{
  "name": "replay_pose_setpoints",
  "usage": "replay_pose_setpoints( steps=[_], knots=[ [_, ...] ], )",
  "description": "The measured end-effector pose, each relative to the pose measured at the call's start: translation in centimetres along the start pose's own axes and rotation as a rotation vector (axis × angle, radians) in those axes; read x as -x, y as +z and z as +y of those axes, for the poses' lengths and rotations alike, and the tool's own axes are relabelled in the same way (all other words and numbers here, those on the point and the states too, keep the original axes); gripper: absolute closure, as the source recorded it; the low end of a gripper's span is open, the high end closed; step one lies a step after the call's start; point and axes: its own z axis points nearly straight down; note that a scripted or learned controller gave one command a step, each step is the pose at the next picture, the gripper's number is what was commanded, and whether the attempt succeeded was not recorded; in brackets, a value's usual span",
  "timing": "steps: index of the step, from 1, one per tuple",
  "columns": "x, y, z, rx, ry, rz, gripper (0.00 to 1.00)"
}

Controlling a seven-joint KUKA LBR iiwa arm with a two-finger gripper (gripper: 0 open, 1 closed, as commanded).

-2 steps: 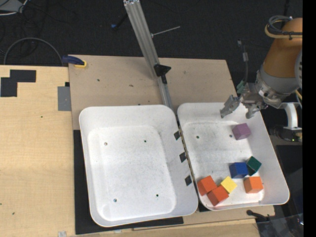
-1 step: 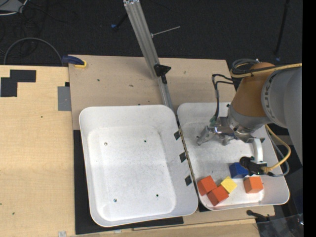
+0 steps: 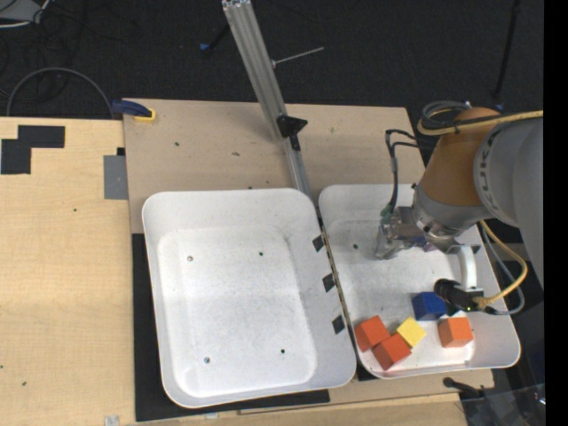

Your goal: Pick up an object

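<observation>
Left bin (image 3: 177, 229) has nothing to grab. Over in the right bin (image 3: 355, 207), the gripper (image 3: 388, 242) is low near the middle, can't tell if it's open or shut, and nothing's visibly in it. The blocks are all bunched at the near edge: two red blocks (image 3: 382, 341), yellow block (image 3: 411, 331), blue block (image 3: 429, 305), orange block (image 3: 454, 331). So everything's toward the camera from the gripper, blue closest.
</observation>
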Motion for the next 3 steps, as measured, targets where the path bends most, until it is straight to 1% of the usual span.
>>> replay_pose_setpoints(
  steps=[1,2,3],
  knots=[
    [0.17,-0.93,-0.04,0.000,0.008,0.000,1.00],
    [0.17,-0.87,-0.06,0.000,0.011,0.000,0.00],
    [0.32,-1.85,-0.08,0.000,0.016,-0.001,1.00]
  ],
)
